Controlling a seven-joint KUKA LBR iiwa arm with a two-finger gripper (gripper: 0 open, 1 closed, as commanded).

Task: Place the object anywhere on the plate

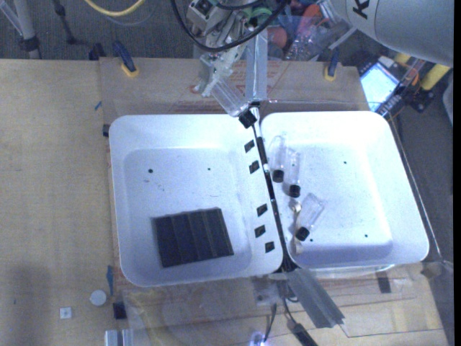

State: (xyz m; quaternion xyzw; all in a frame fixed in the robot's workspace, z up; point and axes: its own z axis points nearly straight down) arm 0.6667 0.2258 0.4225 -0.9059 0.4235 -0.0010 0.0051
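**Bottle held at the far end of the bin seam, plate unoccupied**

Nearest the camera: a small white cap (97, 298) on the wooden bench (50, 179), off the near-left corner of the left bin (122, 193).

Dark ribbed plate (193, 237) lies flat on the left bin floor, in its near half, toward the seam between the bins. Nothing rests on it.

Right bin (403, 186): three clear bottles with black caps lie close to the seam. One (278, 158) and a second (292, 173) are at mid-depth, just beside each other; a third (307, 215) lies nearer the camera, tilted.

Gripper (232, 78) hangs over the far end of the seam, at the bins' far rim. Its fingers are clamped on a clear bottle (229, 98), which slants down, its black cap (248, 117) low, right at the seam. The held bottle is well apart from the plate, diagonally across the left bin.
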